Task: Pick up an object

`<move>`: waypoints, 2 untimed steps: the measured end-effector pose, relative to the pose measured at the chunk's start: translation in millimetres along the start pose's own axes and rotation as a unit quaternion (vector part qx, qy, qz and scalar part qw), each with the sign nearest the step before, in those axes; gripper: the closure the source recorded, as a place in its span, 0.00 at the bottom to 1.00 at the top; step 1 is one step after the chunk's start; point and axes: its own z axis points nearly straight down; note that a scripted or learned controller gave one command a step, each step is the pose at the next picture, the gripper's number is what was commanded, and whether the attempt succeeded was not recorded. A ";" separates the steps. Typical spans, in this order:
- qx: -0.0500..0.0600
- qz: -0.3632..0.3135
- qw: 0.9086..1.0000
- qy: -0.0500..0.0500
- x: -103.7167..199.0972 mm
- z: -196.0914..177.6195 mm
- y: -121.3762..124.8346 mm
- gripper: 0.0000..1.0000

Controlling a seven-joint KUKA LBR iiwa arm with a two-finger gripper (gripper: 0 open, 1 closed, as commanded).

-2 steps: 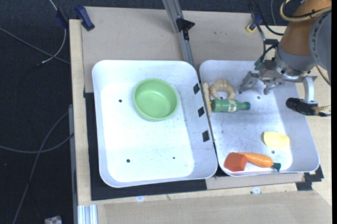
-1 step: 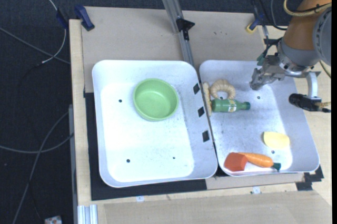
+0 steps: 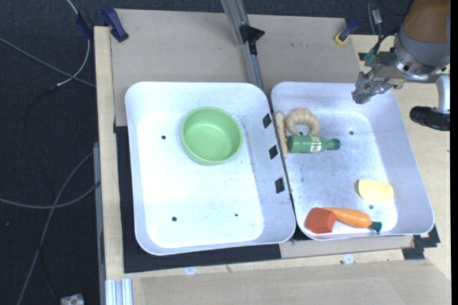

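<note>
1. A green bowl sits alone in the left bin; it looks rigid and light, best taken by its rim.
2. In the right bin, a tan ring touches a small green bottle lying on its side; the bottle is probably slick and apt to roll, so grip across its body.
3. Nearer the front lie a carrot, a red piece and a yellow piece.
4. The end effector hangs over the right bin's far edge, carrying nothing; whether it is open I cannot tell.
</note>
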 end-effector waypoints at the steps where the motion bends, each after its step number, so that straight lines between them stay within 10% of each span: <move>1: 0.000 0.000 1.000 0.000 -8.4 -56.4 7.8 1.00; 2: 0.000 0.000 1.000 0.000 -8.1 -113.8 9.9 1.00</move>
